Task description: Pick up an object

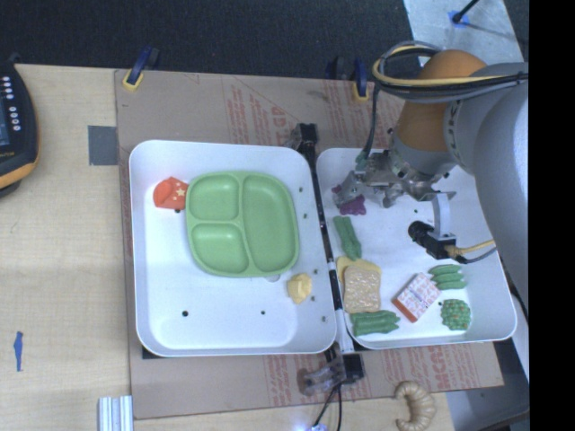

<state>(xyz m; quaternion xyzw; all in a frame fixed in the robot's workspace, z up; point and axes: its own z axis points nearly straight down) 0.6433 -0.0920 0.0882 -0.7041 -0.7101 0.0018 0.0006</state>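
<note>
My gripper (375,185) hangs low over the far left part of the right bin (485,330), under the arm's grey wrist and orange band. A small purple object (352,206) lies right at the gripper's left tip, partly hidden by it, and contact cannot be judged. Just in front of it lies a long green pod (347,237). Further forward are a slice of bread (362,287), a bunch of green beans (375,322), a red and white packet (417,296), a pea pod (446,275) and a knobbly green piece (455,313).
The left bin (153,321) holds a green divided plate (243,223), a red piece with a star (169,193) at its far left, and a yellow lump (299,286) near the divider. A black cable fitting (431,236) lies right of the gripper.
</note>
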